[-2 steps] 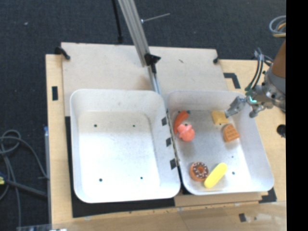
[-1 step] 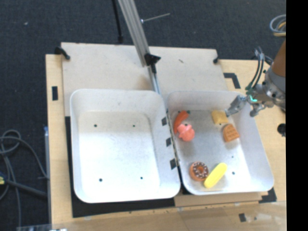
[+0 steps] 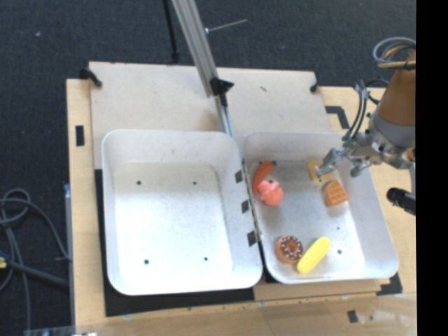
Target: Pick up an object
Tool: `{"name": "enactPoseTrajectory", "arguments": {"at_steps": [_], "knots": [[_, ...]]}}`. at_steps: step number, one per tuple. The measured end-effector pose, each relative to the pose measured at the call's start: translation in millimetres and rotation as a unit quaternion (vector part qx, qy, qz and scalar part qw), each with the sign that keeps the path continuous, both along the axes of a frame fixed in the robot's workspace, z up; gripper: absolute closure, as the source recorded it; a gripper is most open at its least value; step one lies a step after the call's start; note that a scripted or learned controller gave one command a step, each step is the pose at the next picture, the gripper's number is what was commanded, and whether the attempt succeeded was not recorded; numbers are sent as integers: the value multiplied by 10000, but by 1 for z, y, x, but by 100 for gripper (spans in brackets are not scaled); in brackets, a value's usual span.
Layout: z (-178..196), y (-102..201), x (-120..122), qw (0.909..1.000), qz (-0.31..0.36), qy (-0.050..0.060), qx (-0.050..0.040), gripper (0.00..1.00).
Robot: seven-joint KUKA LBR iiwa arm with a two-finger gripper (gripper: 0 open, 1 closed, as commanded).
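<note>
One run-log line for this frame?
arm: over right bin | gripper: near yellow block | grasp: unconfirmed | also: waffle, donut, banana

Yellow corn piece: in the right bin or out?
In. The yellow corn piece lies on the right bin's floor near its front wall, beside the donut.

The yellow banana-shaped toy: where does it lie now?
The yellow banana-shaped toy lies in the right white bin, near its front edge, touching the brown sprinkled doughnut on its left.

Both bins are white. Inside one: a pink toy, a tan waffle, a yellow corn and a brown sprinkled doughnut at its nine o'clock.
</note>
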State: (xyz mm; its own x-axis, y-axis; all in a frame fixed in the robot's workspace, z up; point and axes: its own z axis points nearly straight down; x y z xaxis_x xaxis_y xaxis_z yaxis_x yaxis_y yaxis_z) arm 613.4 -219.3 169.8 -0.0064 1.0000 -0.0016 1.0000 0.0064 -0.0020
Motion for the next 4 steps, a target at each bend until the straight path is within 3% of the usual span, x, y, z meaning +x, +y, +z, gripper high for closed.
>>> {"name": "enactPoseTrajectory", "arguments": {"at_steps": [1,2,3,4], "knots": [[-49,4,8,10000,0,1,1,0],[-63,0,11,10000,0,-60,-43,0],[-56,2,10,10000,8,-43,-24,100],[7,-6,16,10000,10,-52,-11,100]]}}
